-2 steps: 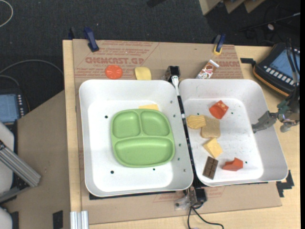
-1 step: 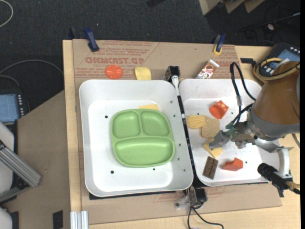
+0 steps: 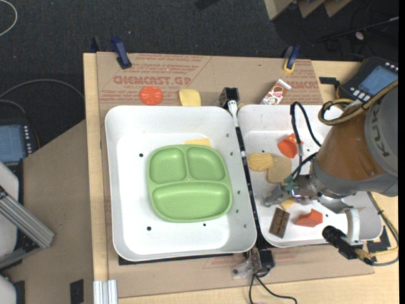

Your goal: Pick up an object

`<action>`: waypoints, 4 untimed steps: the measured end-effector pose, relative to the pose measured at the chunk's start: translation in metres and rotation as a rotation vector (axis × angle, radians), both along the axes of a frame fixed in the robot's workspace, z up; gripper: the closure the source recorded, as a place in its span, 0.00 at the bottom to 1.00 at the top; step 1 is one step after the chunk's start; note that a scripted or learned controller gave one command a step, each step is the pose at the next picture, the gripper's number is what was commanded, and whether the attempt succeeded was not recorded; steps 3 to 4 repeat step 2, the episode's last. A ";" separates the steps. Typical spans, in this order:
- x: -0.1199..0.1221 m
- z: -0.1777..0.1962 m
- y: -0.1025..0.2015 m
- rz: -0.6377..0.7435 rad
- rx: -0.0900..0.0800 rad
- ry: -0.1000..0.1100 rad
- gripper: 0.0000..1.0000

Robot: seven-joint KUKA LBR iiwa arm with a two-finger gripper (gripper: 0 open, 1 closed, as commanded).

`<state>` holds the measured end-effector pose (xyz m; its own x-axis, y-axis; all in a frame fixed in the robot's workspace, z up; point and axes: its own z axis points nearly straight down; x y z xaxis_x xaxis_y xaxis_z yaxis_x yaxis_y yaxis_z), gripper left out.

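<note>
My gripper (image 3: 278, 197) hangs low inside the right bin (image 3: 266, 116), its tip over a small cluster of toys beside the brown chocolate bar (image 3: 279, 221) and the yellow piece (image 3: 260, 162). Whether anything sits in my grasp, I cannot tell; the wrist blocks that spot. I judge this the reach-and-grasp step, with no object lifted yet. An orange wedge (image 3: 309, 218) lies just beside me. Next I need a firm hold on one piece, then a straight lift clear of the bin wall, away from the green divided plate (image 3: 188, 183)
</note>
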<state>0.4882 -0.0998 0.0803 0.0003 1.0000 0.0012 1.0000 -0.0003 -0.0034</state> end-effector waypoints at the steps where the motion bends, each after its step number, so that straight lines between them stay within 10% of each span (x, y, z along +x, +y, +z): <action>1: 0.000 0.015 -0.001 -0.002 -0.003 -0.006 1.00; 2: 0.075 0.111 0.058 0.010 0.000 -0.020 1.00; 4: 0.075 0.111 0.058 0.010 0.000 -0.020 1.00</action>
